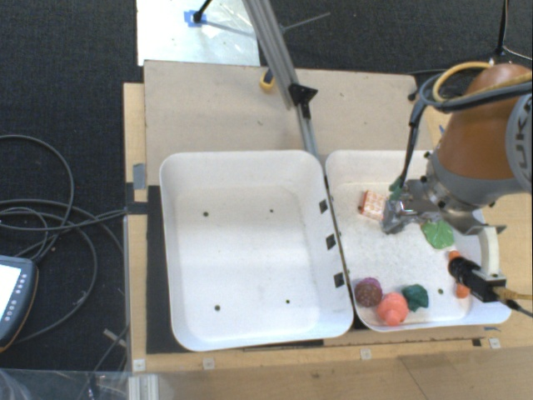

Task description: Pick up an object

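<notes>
I see the hand (394, 221) low in the right bin (350, 167), the waffle block (372, 203) just beside it, leftward; grip unclear.

Two white bins (241, 169) sit side by side on the desk (358, 107). Just left of the fingers (391, 219) lies one pink-and-white block (372, 203); just right of them, one green piece (437, 235). Below them are one purple ball (368, 291), one salmon-pink ball (393, 308) and one dark teal lump (415, 296).
</notes>
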